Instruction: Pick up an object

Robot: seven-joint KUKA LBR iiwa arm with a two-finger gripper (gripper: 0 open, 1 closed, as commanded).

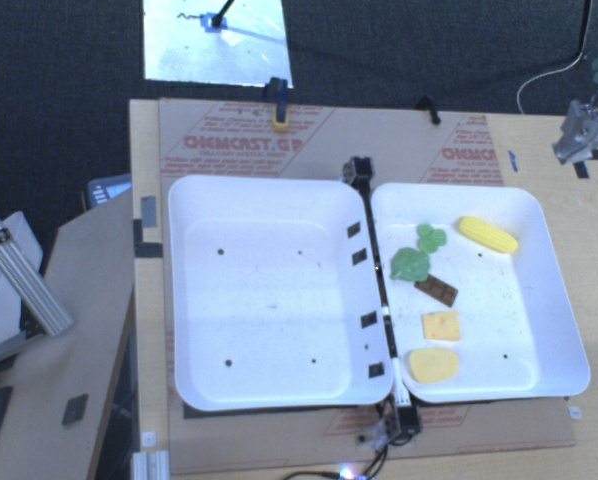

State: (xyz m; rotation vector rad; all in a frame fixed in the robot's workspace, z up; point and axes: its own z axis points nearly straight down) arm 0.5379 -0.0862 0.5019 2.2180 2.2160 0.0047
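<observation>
claw (585, 136) parked far right off the bins, can't tell if open; I see corn (488, 234), broccoli (417, 254) in right bin (554, 298)

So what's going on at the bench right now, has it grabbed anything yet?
Nothing is picked up yet. The gripper sits at the far right edge, above the bench and outside both bins. All the toy food lies in the right bin: a corn cob, two green leafy pieces, a brown chocolate piece, a cheese square and a yellow round piece.
</observation>
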